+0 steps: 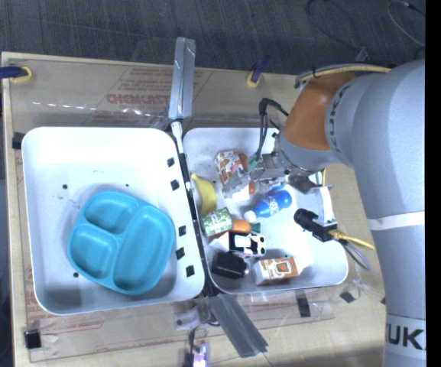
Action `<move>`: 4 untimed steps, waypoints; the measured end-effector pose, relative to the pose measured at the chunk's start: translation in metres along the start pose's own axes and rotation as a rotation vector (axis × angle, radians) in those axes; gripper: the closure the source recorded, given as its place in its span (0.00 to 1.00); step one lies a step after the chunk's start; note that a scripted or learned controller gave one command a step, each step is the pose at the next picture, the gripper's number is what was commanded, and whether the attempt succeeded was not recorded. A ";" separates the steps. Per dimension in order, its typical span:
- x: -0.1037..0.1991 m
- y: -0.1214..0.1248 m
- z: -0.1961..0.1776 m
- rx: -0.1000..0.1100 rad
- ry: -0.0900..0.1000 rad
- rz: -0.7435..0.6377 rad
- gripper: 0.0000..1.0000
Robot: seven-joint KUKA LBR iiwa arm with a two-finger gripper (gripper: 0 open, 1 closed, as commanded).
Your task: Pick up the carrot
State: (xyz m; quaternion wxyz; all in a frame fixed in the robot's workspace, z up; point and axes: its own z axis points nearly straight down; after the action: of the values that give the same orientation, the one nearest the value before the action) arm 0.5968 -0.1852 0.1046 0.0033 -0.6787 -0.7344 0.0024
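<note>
Carrot [241, 225] sits mid-right of frame, in the right bin [335, 270], a small orange nub wedged in the clutter. It's just beside the green can [217, 222] on its left, the blue bottle [270, 204] up-right, and the black-and-white cow toy [248, 243] directly below.

Big risk: target's tiny and boxed in, so a descent prob. clips the bottle or can first and knocks the carrot aside, or closes on a neighbour instead. Bottle looks round, so likely rolls if nudged.

Arm comes in from frame right, orange band upper right, wrist bent down over the bin's upper half. Jaws [260, 176] hang near the snack packet [231, 167], above the bottle, apart from the carrot. Can't tell how wide they're set, too dark and cluttered; nothing seen held between them.

Left bin [44, 159] carries the blue divided plate [121, 239].
</note>
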 end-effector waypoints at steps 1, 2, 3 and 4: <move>0.033 -0.072 -0.037 0.000 0.001 0.191 0.00; 0.046 -0.066 0.013 -0.009 0.003 0.151 0.00; 0.045 -0.066 0.005 -0.004 0.005 0.146 1.00; 0.043 -0.082 -0.022 -0.001 -0.001 0.201 1.00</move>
State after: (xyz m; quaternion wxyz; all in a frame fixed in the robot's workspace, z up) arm 0.5124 -0.1492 0.1276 0.0023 -0.7489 -0.6627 0.0024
